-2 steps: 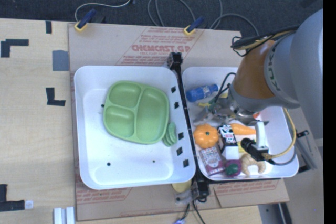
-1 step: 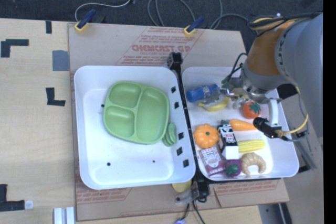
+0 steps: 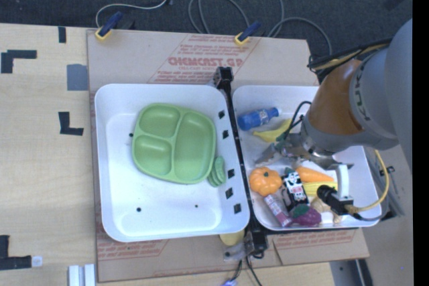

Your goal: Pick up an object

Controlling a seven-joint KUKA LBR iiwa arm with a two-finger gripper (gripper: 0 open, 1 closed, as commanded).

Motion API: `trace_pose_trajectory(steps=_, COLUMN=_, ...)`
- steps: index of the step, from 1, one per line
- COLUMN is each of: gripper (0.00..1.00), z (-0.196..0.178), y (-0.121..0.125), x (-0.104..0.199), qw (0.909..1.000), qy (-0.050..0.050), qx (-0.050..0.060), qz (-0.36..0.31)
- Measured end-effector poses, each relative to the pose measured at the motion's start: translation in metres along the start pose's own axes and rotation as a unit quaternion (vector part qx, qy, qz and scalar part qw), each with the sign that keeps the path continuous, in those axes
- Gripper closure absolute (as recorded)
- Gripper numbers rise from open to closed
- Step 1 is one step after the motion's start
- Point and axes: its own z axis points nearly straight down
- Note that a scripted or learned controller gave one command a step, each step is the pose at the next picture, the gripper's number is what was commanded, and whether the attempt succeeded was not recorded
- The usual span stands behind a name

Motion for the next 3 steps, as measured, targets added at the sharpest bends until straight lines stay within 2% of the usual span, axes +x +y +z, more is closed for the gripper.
trace_pose_trajectory(steps=1, gripper=0.0, z=0.0, y=0.054, x=0.011, qw=1.0, qy=0.001, qx=0.002, qz=-0.001)
trace_pose_trajectory(steps=2, gripper=0.0, z=-0.111, y=0.101, x=-0.016, qw=1.0, qy=0.0, qx=-0.002, qz=-0.001)
trace_pose_trajectory(steps=3, gripper=0.0, z=-0.081, y=0.073, x=-0.086, qw=1.0, qy=0.001, qx=0.006, qz=0.003)
